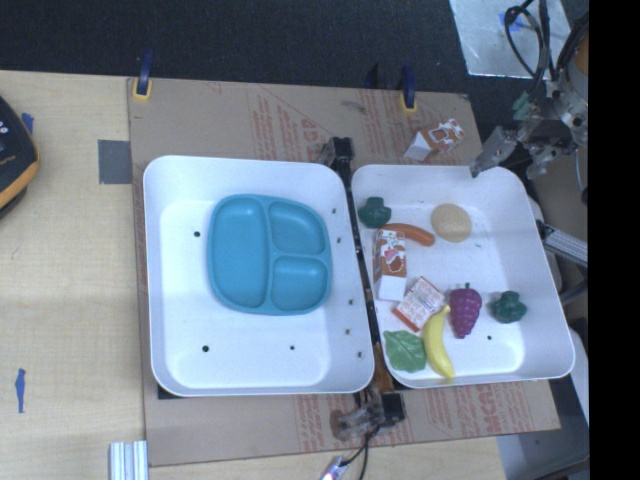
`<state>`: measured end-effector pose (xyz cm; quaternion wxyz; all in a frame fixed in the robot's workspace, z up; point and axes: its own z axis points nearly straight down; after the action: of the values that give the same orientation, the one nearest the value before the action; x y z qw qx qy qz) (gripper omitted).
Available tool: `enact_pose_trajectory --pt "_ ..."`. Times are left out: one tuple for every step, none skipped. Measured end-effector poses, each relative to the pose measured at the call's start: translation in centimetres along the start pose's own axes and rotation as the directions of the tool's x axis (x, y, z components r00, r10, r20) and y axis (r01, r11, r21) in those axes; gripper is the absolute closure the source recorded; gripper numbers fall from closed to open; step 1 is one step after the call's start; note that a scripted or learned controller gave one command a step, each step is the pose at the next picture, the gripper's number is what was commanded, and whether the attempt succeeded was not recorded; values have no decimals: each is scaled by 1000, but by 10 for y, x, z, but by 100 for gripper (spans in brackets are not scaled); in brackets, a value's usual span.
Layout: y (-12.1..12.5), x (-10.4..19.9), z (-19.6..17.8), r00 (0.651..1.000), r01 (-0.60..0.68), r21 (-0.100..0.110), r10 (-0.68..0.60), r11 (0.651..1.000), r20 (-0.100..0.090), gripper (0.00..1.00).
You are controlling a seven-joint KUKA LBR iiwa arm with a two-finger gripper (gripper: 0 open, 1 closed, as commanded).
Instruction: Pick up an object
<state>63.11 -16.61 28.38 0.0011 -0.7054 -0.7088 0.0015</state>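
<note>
Bench (pixel 60 298): pale wood, overlaid by one brown cardboard sheet (pixel 250 118) clamped at its far edge by two clips. Dark floor beyond the far edge.

Two white bins, side by side, touching at the middle. Left bin (pixel 175 358) holds one blue divided plate (pixel 268 254), three compartments. Right bin (pixel 535 268) holds the small items, counted:
- one yellow banana (pixel 437 344), near edge, beside one green leaf piece (pixel 404 350)
- one purple grape bunch (pixel 465 310), touching the banana's tip
- one orange sausage (pixel 408 234)
- one tan round bun (pixel 452 221), far side
- two dark green pieces, one at far left (pixel 374 211), one at right (pixel 508 308)
- three small printed packets (pixel 391 256), mid-left, close together

One more packet (pixel 436 138) lies on the cardboard outside the bins.

Claw (pixel 497 153) hovers over the right bin's far right corner, above the rim, nothing between its fingers; apart or together, cannot tell.
</note>
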Motion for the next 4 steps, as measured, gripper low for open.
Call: enact_pose_trajectory --pt "-49 49 126 1000 1 3 -1 1000 -1 0" --pt "20 8 99 1000 -1 -3 1 1000 0 0" --pt "-84 37 193 1000 0 2 0 1000 -1 0" --pt "-22 18 192 1000 -1 -2 1 1000 0 0"
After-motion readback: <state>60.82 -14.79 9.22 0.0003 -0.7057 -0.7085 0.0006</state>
